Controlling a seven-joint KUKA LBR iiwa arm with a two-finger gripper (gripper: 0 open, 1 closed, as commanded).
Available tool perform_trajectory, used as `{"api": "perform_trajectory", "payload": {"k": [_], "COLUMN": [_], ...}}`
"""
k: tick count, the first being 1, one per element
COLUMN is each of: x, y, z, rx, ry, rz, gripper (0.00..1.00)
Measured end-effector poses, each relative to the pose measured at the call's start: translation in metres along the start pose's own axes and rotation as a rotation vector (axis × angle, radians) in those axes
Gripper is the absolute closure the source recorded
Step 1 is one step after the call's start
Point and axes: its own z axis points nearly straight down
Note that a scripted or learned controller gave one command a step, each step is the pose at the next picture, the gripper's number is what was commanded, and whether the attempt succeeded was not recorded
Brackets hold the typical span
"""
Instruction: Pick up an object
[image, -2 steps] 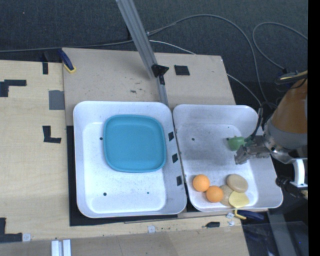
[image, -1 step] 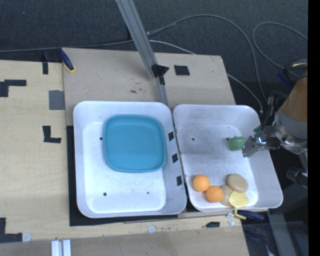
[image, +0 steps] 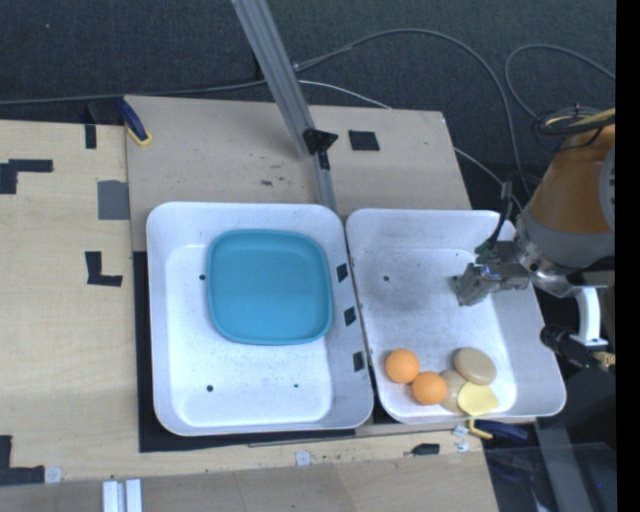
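The right bin (image: 420, 240) holds two orange balls (image: 402, 365) (image: 429, 388), a tan oval object (image: 474, 365) and a yellow piece (image: 479, 400), all crowded in its near right corner. My gripper (image: 470, 288) hangs over the bin's right side, above and apart from those objects. I see nothing between its fingers. The left bin (image: 180, 330) holds a blue square plate (image: 268, 286).
A slanted metal pole (image: 290, 90) rises behind the bins. Cables loop across the dark floor at the back right. The wooden bench (image: 60, 250) extends to the left with black tape marks.
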Motion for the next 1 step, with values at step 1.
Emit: {"api": "perform_trajectory", "payload": {"k": [1], "x": [0.0508], "y": [0.0207], "z": [0.0068], "rx": [0.001], "ry": [0.0], "rz": [-0.001], "gripper": [1.0]}}
